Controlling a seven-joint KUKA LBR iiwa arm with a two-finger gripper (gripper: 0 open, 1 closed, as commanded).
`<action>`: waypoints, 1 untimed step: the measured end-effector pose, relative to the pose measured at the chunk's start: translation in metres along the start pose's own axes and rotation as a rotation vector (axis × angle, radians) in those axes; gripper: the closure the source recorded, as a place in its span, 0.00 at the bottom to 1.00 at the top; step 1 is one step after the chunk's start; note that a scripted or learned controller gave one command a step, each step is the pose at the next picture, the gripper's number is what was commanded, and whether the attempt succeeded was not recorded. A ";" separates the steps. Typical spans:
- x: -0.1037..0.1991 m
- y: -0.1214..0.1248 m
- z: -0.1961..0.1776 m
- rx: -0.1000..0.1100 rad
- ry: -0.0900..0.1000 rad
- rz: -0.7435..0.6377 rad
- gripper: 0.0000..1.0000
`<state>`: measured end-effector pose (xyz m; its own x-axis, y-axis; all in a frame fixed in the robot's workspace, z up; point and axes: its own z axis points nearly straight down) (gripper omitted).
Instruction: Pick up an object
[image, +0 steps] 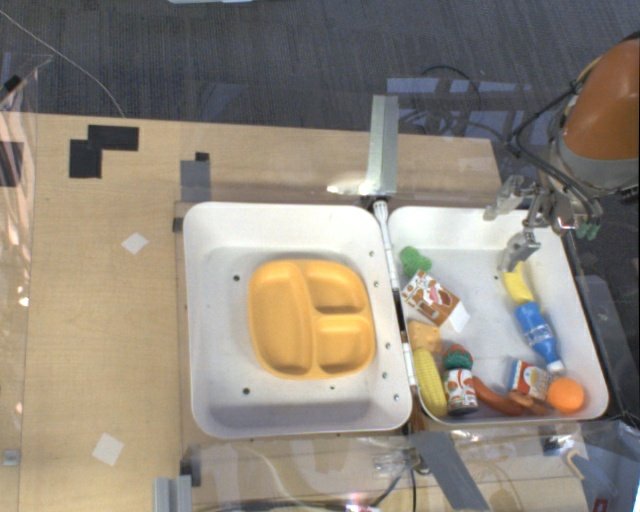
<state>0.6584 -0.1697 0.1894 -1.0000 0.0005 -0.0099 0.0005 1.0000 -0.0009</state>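
Yellow block (517, 286) lies just below gripper (520, 247); fingers apparently parted, holding nothing. Descend centred, straddle it, then close.

You have two white bins on the bench (90, 340), touching along a central divider. The left bin (215, 300) holds a yellow tray (310, 318), sectioned, lying flat near its centre. Black tape marks (100, 148) sit on the bench at far left, well apart from the bins.

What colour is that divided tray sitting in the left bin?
Yellow-orange all over, plain with no pattern. The divided tray shows clearly in the camera view, lying in the left bin.
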 end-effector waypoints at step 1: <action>0.020 -0.036 0.051 0.001 0.003 0.383 0.00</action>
<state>0.6393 -0.2053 0.1383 -0.9274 0.3740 -0.0066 0.3740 0.9274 0.0017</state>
